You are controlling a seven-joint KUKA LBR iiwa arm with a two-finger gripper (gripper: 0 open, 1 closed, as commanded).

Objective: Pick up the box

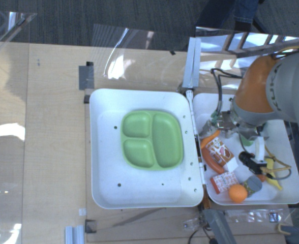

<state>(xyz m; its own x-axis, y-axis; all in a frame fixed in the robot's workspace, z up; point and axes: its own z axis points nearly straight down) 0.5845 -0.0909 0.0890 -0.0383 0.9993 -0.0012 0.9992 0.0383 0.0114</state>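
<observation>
An orange-red box (218,152) with a white label lies tilted at the left side of the right bin (292,197), close to the wall shared with the left bin. A smaller red and white box (223,181) lies just in front of it. The grey arm with its orange band reaches in from the right. Its gripper (216,126) hangs low over the far end of the orange-red box. The wrist hides the gripper's tips.
The left bin (106,187) holds a green divided plate (153,139). In the right bin an orange ball (237,193) and a grey lump (254,183) sit near the front wall. Something green (246,142) shows under the wrist.
</observation>
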